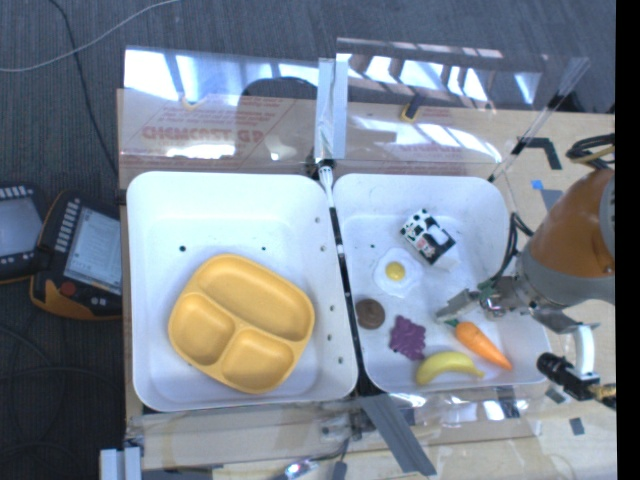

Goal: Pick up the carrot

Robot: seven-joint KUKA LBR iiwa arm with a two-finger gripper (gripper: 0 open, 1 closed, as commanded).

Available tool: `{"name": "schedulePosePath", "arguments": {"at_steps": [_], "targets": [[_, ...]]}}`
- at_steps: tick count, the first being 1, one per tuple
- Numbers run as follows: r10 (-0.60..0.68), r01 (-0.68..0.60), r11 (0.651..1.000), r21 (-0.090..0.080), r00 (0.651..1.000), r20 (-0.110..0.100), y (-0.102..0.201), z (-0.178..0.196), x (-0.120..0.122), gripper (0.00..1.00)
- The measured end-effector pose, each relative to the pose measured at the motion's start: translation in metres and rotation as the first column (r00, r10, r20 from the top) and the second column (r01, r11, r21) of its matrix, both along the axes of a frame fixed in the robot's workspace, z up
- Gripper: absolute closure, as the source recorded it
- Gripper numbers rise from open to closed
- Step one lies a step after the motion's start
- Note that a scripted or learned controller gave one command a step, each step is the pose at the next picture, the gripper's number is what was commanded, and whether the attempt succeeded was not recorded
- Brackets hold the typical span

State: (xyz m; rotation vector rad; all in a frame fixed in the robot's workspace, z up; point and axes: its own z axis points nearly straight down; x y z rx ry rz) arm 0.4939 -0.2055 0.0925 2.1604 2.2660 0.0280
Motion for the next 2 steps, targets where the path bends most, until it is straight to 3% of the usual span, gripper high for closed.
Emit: {"name": "schedulePosePath", "arguments": {"at_steps": [1, 2], "targets": [[0.000, 0.000, 1.000, -0.004, 1.000, 0.001, -0.0007, 0.0086, 0.0005, 1.00], [0.000, 0.000, 1.000, -0.003, 1.000, 0.001, -0.0008, 0.0086, 0.0004, 0.00]]}}
